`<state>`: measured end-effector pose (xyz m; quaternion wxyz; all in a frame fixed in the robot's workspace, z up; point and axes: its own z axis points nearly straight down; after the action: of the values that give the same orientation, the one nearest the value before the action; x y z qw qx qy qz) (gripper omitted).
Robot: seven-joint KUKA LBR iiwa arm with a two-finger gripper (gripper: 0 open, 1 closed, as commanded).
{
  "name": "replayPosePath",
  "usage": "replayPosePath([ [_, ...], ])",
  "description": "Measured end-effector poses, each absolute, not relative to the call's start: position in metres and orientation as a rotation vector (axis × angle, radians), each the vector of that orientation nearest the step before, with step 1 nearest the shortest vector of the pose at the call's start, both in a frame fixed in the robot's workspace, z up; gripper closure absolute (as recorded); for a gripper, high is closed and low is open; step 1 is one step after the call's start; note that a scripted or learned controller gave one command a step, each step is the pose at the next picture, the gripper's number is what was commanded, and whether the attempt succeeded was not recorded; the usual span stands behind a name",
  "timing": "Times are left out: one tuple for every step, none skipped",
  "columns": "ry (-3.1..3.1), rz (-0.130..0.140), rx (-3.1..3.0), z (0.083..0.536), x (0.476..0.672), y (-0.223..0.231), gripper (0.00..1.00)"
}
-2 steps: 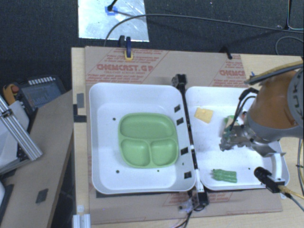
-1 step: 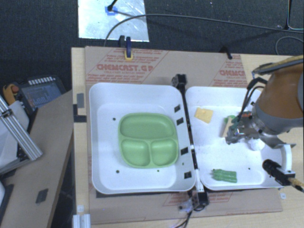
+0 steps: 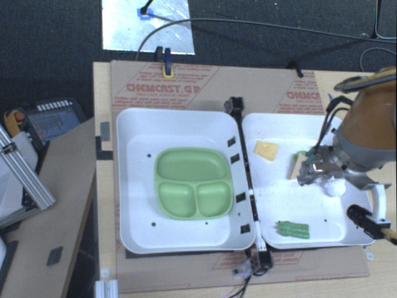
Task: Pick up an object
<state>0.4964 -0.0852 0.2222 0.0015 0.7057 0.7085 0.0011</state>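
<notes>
The grey-and-orange arm's jaws (image 3: pixel 308 174), their state impossible to tell, hung low in the right shallow white bin (image 3: pixel 273 211) beside a small tan block (image 3: pixel 296 165), apparently mid-approach, needing a firm closing next.

Robot arm (image 3: pixel 366 135): bulky rounded grey housing topped by broad orange band. Thin black cables loop along its left side. Metallic grey two-finger gripper (image 3: pixel 308 172) below wrist, small dark fittings, details blurred.
</notes>
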Motion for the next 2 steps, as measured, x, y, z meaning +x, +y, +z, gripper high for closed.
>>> replayPosePath([
  [2.233,0.005,2.211,0.227,0.488,-0.028,1.00],
  [2.234,0.005,2.209,0.222,0.490,0.036,1.00],
])
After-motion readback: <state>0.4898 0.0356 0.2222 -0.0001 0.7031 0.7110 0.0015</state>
